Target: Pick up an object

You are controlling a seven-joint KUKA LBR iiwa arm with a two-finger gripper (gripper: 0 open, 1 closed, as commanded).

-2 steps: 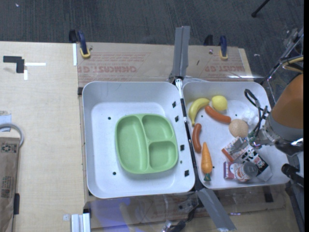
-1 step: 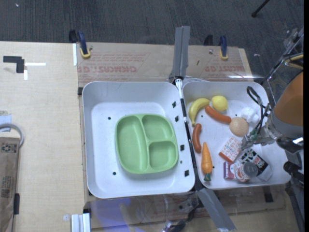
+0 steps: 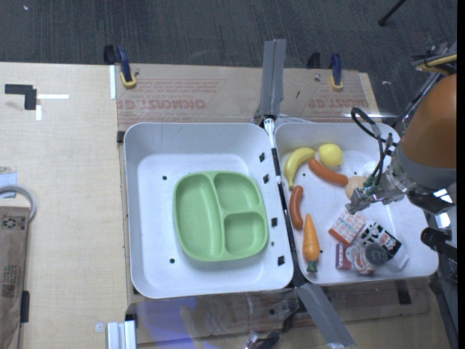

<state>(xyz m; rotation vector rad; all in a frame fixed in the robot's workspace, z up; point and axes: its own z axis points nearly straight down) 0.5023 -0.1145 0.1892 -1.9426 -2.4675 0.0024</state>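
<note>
Bench point(image 3: 58, 195): pale wood top, dark carpet point(image 3: 182, 13) behind it. Cardboard sheet point(image 3: 182, 97) w/ red print lies under the bins, held by two blue-yellow clamps point(image 3: 125, 70) at the back edge. Black L-shaped mark point(image 3: 22, 93) w/ white tape at far left; brown paper bag point(image 3: 13, 267) at left edge, partly cut off.

Left bin point(image 3: 145, 195): holds one green tray point(image 3: 220, 215), 3 compartments, lying flat near centre, nothing in it.

Right bin point(image 3: 407, 267): several toy foods. Banana point(image 3: 296, 162) at back left, touching a lemon point(image 3: 330, 154) just to its right. Red-orange sausage point(image 3: 328, 173) lies diag. in front of the lemon. 2nd sausage point(image 3: 296, 206) along the left wall, carrot point(image 3: 311, 240) just in front of it, tip toward the back. Small red-white box point(image 3: 347, 227) near centre; black-white carton point(image 3: 379, 237) beside it; red-labelled can point(image 3: 363, 257) at front, touching the carton. Pale round item point(image 3: 354, 186) right by my tool, too hidden to ID.

My arm comes in from the right, orange band point(image 3: 436, 122) above the wrist, black cable point(image 3: 370, 129) looping off it. My gripper point(image 3: 362, 198) sits low over the right bin, between the pale item and the box. Fingers are a grey blur at this angle: can't tell if apart or together, nor if anything is between them.
</note>
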